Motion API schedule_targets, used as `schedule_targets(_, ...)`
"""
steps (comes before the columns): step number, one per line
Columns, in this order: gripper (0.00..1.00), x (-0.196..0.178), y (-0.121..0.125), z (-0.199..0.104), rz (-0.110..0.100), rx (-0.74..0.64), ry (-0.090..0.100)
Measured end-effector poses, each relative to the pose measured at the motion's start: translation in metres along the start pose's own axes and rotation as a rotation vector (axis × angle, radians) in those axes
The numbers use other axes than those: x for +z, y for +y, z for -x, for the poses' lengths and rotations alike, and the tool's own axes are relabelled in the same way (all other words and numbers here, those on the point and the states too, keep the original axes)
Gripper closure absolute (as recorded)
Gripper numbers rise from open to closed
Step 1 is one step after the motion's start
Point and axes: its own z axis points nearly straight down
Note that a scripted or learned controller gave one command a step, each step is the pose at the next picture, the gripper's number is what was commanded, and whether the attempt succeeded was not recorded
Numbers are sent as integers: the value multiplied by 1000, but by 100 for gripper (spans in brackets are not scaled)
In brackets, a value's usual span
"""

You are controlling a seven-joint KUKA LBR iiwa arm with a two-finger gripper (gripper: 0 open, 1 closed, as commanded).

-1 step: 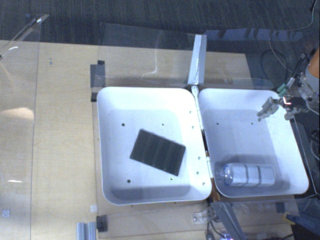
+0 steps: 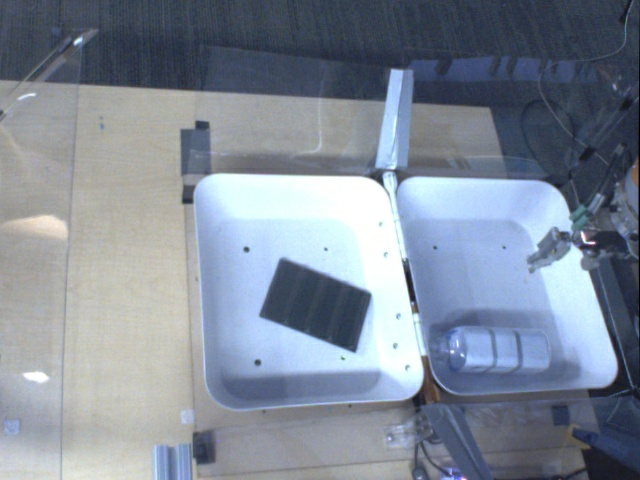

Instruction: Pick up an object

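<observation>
We see nothing picked yet: our gripper (image 2: 565, 246) hovers with fingers apart over the right bin (image 2: 480, 203), above the plastic bottle (image 2: 495, 350).

Two white bins sit side by side on a wooden bench (image 2: 100, 268). The left bin (image 2: 225, 218) holds a dark ribbed rectangular pad (image 2: 315, 304), tilted. In the right bin (image 2: 480, 208), a clear bottle (image 2: 495, 350) lies sideways near the frame's lower right. The gripper (image 2: 560, 246) hovers at the right edge.
</observation>
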Motion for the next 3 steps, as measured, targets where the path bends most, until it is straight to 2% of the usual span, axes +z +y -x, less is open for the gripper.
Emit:
schedule_targets(1, 0, 138, -11, -49, 10, -82, -1)
schedule_targets(3, 0, 140, 90, -112, 7, -171, 1)
